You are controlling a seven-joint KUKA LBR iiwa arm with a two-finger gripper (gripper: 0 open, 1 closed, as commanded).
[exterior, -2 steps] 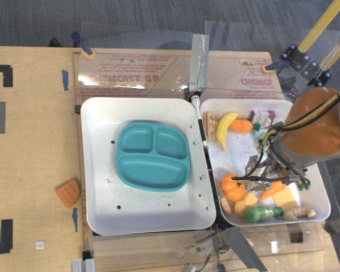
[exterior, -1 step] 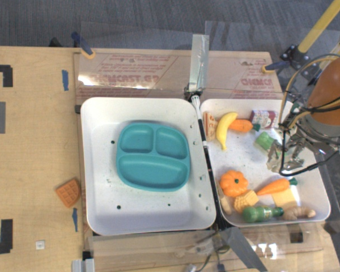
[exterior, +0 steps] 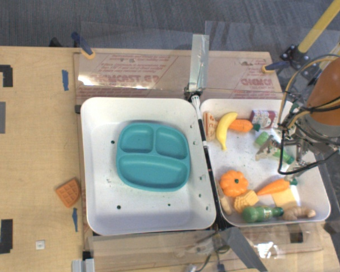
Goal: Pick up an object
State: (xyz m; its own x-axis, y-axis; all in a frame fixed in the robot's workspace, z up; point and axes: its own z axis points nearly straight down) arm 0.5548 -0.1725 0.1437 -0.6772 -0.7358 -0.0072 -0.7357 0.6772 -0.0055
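Hand [exterior: 277,146] hangs low at the right side of the frame, over the right bin [exterior: 323,200] where all the toys lie, which I judge is where the pick is meant to happen; cables and shadow hide it, so I cannot tell whether it grips anything. Nearest it are a green piece [exterior: 263,139] and a carrot [exterior: 276,186], with the banana [exterior: 224,128] and pumpkin [exterior: 234,182] further left. Left of centre, the other bin holds a teal tray [exterior: 153,156], apart from the work.

Wooden bench [exterior: 28,152] carries two white bins [exterior: 96,169], [exterior: 320,200] side by side; orange waffle toy [exterior: 68,192] beside left bin.
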